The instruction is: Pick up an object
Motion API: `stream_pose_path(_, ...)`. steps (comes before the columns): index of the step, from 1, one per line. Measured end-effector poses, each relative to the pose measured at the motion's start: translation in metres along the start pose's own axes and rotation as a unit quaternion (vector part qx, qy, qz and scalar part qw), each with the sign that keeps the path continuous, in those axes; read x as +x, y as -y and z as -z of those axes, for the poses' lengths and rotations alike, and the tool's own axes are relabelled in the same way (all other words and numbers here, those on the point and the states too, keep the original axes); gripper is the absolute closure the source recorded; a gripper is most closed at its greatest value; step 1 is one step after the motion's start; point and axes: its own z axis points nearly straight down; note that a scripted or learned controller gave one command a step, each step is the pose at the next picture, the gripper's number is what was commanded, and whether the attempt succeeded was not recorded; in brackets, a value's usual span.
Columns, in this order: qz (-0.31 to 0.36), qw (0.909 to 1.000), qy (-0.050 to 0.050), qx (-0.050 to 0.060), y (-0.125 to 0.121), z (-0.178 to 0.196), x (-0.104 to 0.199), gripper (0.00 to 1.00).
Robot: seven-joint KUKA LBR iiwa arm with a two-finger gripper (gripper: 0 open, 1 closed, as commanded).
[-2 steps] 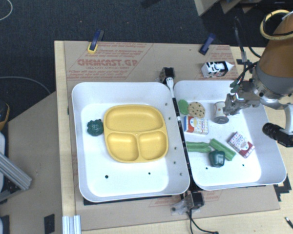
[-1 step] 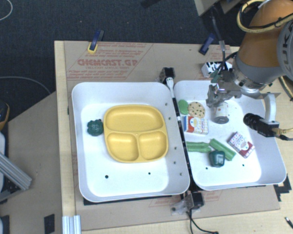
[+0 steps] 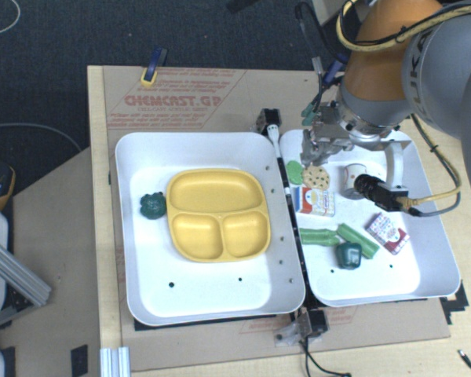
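My gripper hangs over the back left part of the right bin. Just in front of it lies a round speckled cookie, with a small light green piece to its left. Nearer the front are a white and red carton, green bean pods, a teal block and a red and white packet. A white cylinder lies to the right of the cookie. Nothing shows between the gripper's tips.
The left bin bears a yellow divided tray and a dark green lump at its left. A black camera part and cable reach over the right bin. The grey and orange arm looms above the bin's back.
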Motion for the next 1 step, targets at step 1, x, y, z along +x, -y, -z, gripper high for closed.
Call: stream_pose_path(1, -0.001, 1.0, 0.0, -0.001, -0.0355, -0.0029, 0.0353, 1.0)
